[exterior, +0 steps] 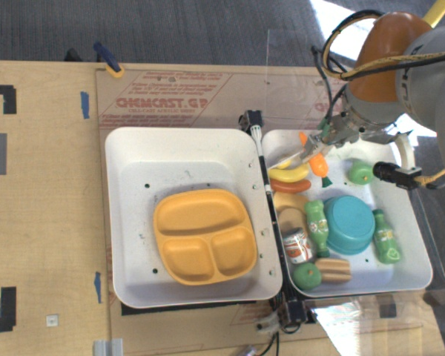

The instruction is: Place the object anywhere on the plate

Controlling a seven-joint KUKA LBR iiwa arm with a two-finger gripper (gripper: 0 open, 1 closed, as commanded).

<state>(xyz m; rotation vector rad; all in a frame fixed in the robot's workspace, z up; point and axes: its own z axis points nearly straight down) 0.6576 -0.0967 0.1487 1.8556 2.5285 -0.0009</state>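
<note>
An orange-yellow plate (205,234) with three compartments lies in the left bin (126,169). My gripper (316,149) reaches down into the far end of the right bin (415,262), over a cluster of toy food. Directly under its tip lie a small orange carrot (320,165) and a yellow banana (291,173); I cannot tell whether it touches either. A red-brown sausage (291,187) rests just in front of the banana. The gripper is well to the right of the plate, beyond the wall between the bins.
The right bin also holds a teal bowl (350,223), a green apple (360,173), green bottles (317,227) (386,241), a small can (297,247), a bread piece (334,269) and a green round fruit (307,275). The arm's grey body (423,73) hangs over the bin's far right corner.
</note>
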